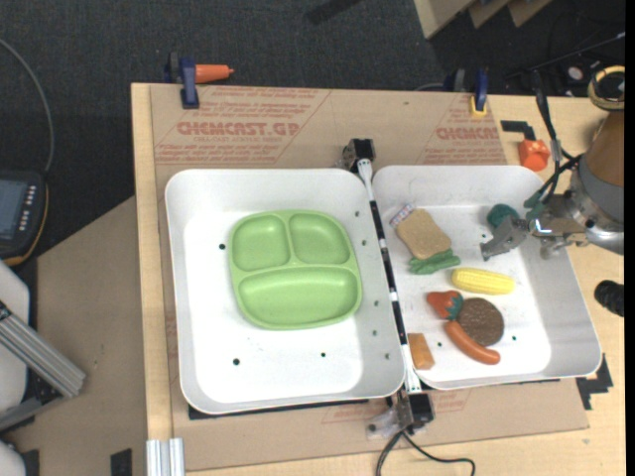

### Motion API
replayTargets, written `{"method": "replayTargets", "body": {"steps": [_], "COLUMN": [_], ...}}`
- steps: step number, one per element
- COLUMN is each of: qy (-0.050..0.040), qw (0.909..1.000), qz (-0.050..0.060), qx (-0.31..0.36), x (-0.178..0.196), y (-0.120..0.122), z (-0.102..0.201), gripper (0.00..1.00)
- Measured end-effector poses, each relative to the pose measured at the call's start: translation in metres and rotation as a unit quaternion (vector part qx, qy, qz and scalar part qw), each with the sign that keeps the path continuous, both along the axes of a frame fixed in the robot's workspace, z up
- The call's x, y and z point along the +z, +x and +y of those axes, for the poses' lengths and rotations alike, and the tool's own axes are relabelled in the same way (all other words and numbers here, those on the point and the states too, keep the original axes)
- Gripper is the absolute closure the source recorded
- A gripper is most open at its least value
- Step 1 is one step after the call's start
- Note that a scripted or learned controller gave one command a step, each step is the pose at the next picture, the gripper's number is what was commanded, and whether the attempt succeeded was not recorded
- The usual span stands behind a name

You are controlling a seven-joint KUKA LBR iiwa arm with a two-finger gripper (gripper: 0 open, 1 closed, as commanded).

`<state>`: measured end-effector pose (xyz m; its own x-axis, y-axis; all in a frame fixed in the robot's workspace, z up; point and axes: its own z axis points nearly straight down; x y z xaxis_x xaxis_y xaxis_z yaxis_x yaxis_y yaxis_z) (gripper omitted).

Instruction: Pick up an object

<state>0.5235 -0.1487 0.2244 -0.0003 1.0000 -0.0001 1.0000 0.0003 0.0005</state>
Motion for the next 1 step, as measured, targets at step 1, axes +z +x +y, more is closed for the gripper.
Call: {"method": "replayTargets", "body": {"steps": [1], "qy": [0.0025], "qw": [1.0000], "qz": [0.006], "qx": [0.002], "x": [-0.1110], "y": [-0.0034], "z": [0.0505], "gripper": [0.00]}}
